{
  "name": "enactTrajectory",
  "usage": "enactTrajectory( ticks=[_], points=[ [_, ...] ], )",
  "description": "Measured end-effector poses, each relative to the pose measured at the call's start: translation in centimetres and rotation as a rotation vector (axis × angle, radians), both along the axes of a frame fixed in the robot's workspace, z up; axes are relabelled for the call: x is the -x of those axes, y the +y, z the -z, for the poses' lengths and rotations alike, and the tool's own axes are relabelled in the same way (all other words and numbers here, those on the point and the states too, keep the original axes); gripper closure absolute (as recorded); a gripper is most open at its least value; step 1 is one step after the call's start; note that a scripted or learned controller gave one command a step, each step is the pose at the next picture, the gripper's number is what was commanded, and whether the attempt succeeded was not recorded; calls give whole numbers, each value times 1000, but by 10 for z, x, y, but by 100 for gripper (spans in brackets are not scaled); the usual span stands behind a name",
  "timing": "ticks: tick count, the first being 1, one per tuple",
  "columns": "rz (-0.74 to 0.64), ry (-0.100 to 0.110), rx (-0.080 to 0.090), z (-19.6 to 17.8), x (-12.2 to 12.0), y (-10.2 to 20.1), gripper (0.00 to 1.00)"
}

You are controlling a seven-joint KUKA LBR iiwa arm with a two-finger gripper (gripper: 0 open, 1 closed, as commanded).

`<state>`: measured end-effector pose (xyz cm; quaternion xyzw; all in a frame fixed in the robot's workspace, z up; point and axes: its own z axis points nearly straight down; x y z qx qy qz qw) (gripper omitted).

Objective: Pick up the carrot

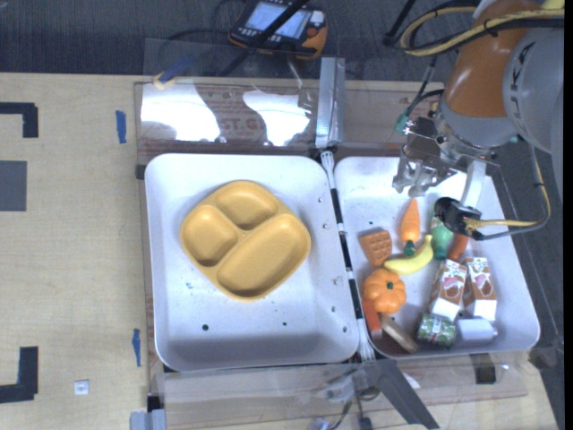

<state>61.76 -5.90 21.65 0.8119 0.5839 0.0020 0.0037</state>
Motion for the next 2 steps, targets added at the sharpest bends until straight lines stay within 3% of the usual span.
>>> enactTrajectory(
  ticks=[1,2],
  points=[
    [-286,12,-5,65,5,-50,100],
    [-68,12,-6,32,56,-26,100]
  ],
)
